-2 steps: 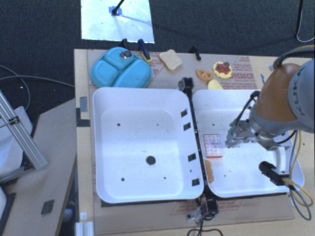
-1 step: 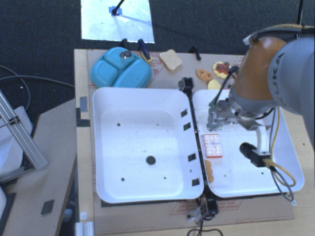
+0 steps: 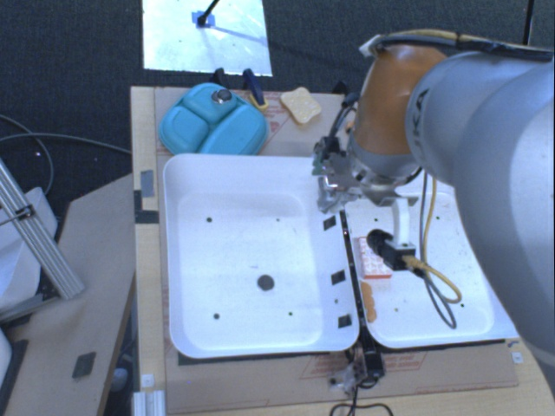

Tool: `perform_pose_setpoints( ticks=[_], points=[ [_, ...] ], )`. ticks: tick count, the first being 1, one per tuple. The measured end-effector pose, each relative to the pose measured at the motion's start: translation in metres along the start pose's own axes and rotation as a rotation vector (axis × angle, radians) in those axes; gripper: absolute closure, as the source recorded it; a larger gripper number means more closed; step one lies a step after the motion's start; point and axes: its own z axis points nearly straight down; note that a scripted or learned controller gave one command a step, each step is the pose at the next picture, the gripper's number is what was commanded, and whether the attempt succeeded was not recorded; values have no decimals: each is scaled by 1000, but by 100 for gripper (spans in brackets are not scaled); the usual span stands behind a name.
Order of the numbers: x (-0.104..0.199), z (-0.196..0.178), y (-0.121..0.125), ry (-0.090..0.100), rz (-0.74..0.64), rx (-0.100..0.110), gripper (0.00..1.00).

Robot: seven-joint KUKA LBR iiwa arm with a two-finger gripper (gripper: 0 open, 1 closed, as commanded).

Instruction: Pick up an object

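grey arm with orange band (image 3: pixel 408 102) reaching in from the right, wrist low over the seam between the two shallow white plastic bins. jaws (image 3: pixel 334 199) near the dividing rim at the far end of the right bin (image 3: pixel 468 319); open, closed or gripping cannot be told, the wrist body covering that part. likely targets lying in the right bin close to the seam: small flat white-and-red packet (image 3: pixel 375 263) and, just beyond it toward the near edge, small tan oblong piece (image 3: pixel 368 302). left bin (image 3: pixel 186 258) carrying one small dark round disc (image 3: pixel 265 282) near its middle. behind the bins on the table: light blue lidded plastic container (image 3: pixel 214 121) and tan sponge-like square (image 3: pixel 300 105), both well apart from the jaws. advice for the step: shift toward the near edge to sit above the packet, descend straight, keep clear of the bin wall and of the yellow cable loop (image 3: pixel 438 289) trailing over the right bin. much of the right bin hidden under the arm; packet partly masked by a black fitting.
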Motion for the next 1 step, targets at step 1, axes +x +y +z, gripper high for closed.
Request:
perform_pose_setpoints(
  ticks=[1],
  points=[
    [0,0,60,0,5,-2,100]
  ],
)
